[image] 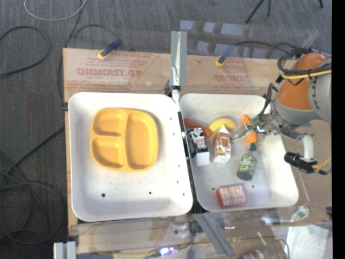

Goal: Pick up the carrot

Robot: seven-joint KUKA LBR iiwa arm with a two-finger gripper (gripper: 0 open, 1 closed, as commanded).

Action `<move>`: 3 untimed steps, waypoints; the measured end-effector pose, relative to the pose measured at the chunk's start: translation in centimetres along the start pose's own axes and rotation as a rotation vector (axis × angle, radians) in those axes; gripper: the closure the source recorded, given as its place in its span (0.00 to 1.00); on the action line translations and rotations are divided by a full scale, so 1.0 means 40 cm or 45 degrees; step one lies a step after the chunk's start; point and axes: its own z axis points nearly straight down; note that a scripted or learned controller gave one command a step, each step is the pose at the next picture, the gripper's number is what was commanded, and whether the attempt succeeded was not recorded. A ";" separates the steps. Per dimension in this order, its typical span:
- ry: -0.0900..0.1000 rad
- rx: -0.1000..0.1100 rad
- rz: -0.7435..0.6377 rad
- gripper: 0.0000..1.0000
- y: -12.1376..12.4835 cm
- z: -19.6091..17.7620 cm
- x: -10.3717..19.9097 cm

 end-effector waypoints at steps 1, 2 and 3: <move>-0.001 0.005 -0.001 1.00 -0.002 -0.018 0.001; -0.010 0.009 0.086 1.00 -0.062 -0.357 0.091; -0.010 0.008 0.044 1.00 0.043 -0.548 0.116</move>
